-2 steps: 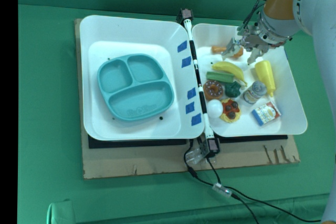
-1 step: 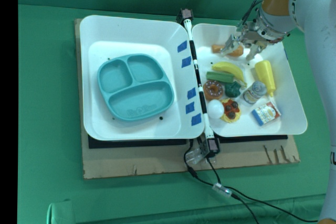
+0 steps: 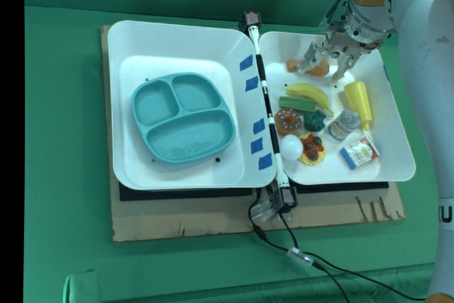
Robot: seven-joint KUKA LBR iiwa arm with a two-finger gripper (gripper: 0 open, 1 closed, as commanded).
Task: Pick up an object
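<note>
Right now I am hanging my pincer (image 3: 328, 61) wide open over the right bin (image 3: 397, 152), its fingers straddling an orange toy (image 3: 319, 69) near the back wall. I am judging that toy my target, since it is lying apart from the banana (image 3: 309, 93) and clustered food.

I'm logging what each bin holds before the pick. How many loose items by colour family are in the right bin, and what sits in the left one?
Right bin:
Yellow: 2 (banana, bottle)
Green: 2 (long piece, dark lump)
Orange/brown: 2 (orange piece, donut)
White: 1 (egg)
Mixed: 3 (can, pizza slice, box)
Left bin:
Teal: 1 (plate)
Total: 11
</note>
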